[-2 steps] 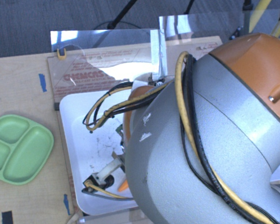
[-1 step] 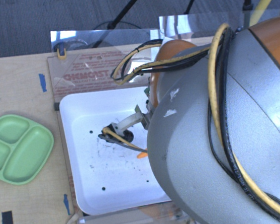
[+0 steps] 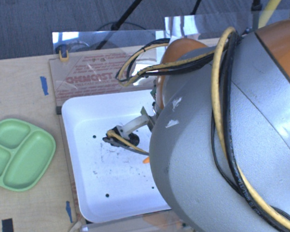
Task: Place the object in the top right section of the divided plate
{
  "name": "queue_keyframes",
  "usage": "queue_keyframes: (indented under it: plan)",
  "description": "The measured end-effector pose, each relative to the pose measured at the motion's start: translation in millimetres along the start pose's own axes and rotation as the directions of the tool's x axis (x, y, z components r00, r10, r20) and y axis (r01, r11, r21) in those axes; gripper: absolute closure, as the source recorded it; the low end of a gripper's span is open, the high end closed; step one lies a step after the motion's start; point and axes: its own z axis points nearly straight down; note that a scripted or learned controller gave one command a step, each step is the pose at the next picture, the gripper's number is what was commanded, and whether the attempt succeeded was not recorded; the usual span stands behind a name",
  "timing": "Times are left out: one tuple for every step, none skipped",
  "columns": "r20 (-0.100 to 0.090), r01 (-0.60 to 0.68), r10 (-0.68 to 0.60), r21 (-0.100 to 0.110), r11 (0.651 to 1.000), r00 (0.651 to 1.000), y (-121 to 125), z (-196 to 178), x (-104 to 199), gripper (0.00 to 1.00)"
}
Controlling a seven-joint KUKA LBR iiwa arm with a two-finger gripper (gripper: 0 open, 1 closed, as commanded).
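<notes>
Arm over white bin, green plate aside on worktop

The grey arm, with its orange band at upper right and yellow cables looped along it, reaches in from the right and covers the right side of the white bin. Whether the jaws are released or clenched cannot be told, as the arm's own bulk hides them. A small orange piece, too little of it showing to identify, lies on the scuffed bin floor right at the arm's edge. The green plate, divided into three sections, sits flat on the wooden worktop left of the bin, well apart from the orange piece. Strips of blue tape mark the worktop near the bin.
</notes>
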Motion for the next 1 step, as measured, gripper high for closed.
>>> queue_keyframes:
  plan:
    - [0.0,0.0,0.0,0.0,1.0,1.0,0.0,-0.1,0.0,0.0]
